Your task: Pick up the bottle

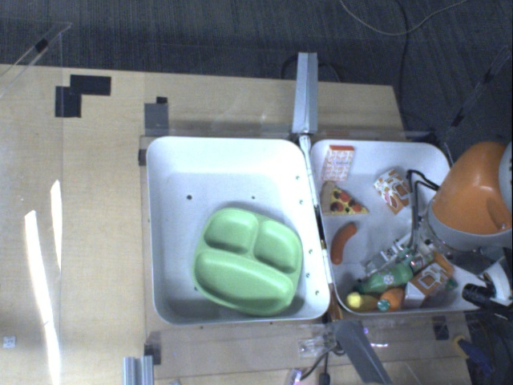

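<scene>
The arm (pixel 479 199) is cut off by the right edge and covers the right bin's (pixel 365 147) far corner. The gripper (pixel 405 257) is too small and cluttered to read. A box (pixel 433 277) beside the bottle (pixel 386 278) lies partly under the arm.

Light is even and fairly bright from above. The white bins (pixel 232 167) look mildly washed out, with soft shadows along their inner walls and under the green tray (pixel 250 261). Pale streaks of glare lie on the counter (pixel 48 239) at left. Focus is soft throughout; small items look blurred.
</scene>
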`<state>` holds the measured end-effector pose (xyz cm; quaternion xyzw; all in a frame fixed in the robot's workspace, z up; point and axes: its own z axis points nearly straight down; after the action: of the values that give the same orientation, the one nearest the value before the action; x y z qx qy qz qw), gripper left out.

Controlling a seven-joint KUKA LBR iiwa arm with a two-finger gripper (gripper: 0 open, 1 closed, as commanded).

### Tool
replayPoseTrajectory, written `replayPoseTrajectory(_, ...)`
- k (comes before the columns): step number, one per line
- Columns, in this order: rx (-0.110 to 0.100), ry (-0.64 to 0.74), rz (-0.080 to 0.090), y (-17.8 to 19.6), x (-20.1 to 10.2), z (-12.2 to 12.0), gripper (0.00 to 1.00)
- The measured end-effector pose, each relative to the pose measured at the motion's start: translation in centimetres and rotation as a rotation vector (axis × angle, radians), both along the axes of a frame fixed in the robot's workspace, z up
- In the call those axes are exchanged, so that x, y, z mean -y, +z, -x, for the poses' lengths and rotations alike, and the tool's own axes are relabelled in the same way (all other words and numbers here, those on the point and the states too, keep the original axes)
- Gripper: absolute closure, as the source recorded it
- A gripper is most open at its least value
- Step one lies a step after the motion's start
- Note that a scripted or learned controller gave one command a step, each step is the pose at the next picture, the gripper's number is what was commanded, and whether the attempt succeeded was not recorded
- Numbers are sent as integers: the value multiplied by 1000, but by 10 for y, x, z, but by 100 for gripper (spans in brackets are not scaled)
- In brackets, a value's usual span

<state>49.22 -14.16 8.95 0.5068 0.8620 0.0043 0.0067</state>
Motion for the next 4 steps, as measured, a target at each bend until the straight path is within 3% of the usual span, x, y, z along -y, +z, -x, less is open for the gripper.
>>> replayPoseTrajectory(1, 9, 0, 0, 13, -1, -3, 100)
replayPoseTrajectory(2, -8, 33, 1, 123, -80, 3, 100)
replayPoseTrajectory(3, -9, 33, 1, 123, -80, 3, 0)
replayPoseTrajectory(4, 0, 149, 7, 0, -22, 1, 0)
